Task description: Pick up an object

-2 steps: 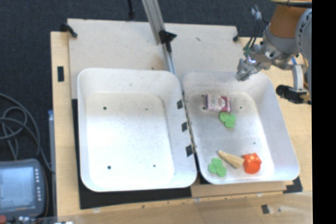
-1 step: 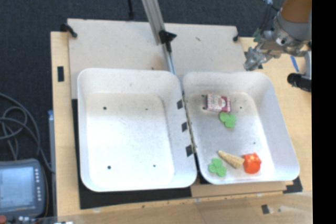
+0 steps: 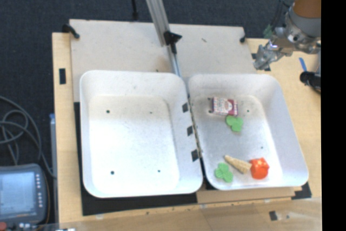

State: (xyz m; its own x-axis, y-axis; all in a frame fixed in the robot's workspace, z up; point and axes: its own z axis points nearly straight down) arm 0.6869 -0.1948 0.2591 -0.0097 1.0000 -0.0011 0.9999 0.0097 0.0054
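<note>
In the right white bin (image 3: 281, 116) a small red-and-white printed packet (image 3: 223, 106) lies flat near the far wall, a green clover-shaped piece (image 3: 234, 123) just beside it. Towards the near edge lie another green clover piece (image 3: 223, 172), a tan cone (image 3: 237, 164) and a red tomato-like toy (image 3: 260, 168), the cone touching the toy.

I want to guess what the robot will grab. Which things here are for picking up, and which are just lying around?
For picking up, all in the right bin:
small box
green piece
second green piece
cone
red toy
gripper, above the bin's far edge

Just lying around:
left bin
metal pole
screen
cables
</note>
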